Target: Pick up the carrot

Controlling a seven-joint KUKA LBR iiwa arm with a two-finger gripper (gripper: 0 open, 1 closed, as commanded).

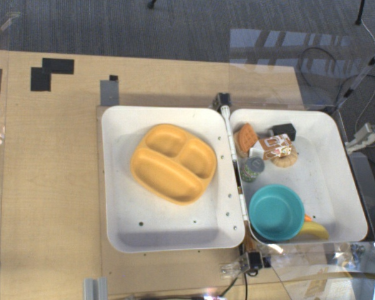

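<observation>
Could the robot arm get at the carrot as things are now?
Probably not easily. What looks like the carrot is an orange tip between the teal bowl and a yellow piece, mostly hidden by the bowl.

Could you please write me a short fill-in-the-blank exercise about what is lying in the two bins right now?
1. The yellow divided plate lies in the ____ bin.
2. The teal bowl sits in the ____ bin.
3. The divided plate has ____ compartments.
4. A yellow banana pokes out beside the ____.

Missing words: left; right; three; teal bowl
</observation>
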